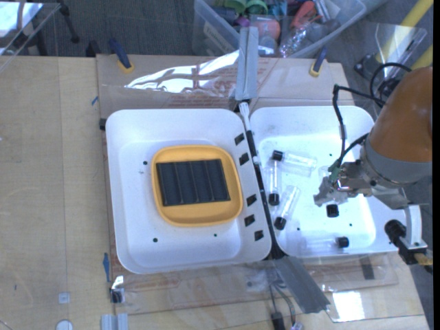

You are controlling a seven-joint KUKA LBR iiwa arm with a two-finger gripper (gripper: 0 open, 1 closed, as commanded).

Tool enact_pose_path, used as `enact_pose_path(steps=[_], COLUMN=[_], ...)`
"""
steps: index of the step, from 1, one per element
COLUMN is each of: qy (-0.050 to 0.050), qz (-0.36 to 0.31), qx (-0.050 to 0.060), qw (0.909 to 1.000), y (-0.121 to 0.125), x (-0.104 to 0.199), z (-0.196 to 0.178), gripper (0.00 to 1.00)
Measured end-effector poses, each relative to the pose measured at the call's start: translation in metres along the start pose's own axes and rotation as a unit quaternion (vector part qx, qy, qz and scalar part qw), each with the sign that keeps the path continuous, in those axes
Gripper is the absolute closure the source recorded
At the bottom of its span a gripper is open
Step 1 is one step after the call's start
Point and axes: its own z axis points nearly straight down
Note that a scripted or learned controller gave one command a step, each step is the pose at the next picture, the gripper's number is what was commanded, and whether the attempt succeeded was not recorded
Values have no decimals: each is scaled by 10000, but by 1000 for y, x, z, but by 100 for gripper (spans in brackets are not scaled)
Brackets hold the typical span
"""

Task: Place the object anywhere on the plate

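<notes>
I am hanging my gripper low over the right bin, toward its 3 o'clock side, and I cannot tell from this slanted view how it is set, nor whether anything is caught in it. The objects I am working among are clear plastic vials with black caps, scattered on the bin floor: one lying toward 11 o'clock of my wrist, one standing roughly on end near the divider at 9 o'clock, one tilted toward 8 o'clock, and one lying flat at 6 o'clock. A small black cap is sitting just below my gripper; whether a tube is attached to it is hard to say.

I am judging these vials light, rigid and slick, likely to roll or squirt out of a pinch. Taking one across the middle of its barrel, square to its long axis, seems safest to me; the capped end is offering a less slippery hold.

The yellow plate with its dark ribbed centre is resting in the left bin, well apart at 9 o'clock. The transparent bodies are washing out against the white floor, so their outlines are faint, and my own wrist is covering the floor beneath it.
</notes>
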Motion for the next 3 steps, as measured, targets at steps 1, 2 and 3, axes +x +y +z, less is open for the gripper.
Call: enact_pose_path(steps=[1, 2, 3], qy=[-9, 1, 2], qz=[-355, -1337, -2405], qx=[-8, 8, 4], qw=[9994, 9910, 9707], y=[71, 78, 79], x=[-4, 9, 44], z=[-59, 30, 29], gripper=[100, 100, 100])
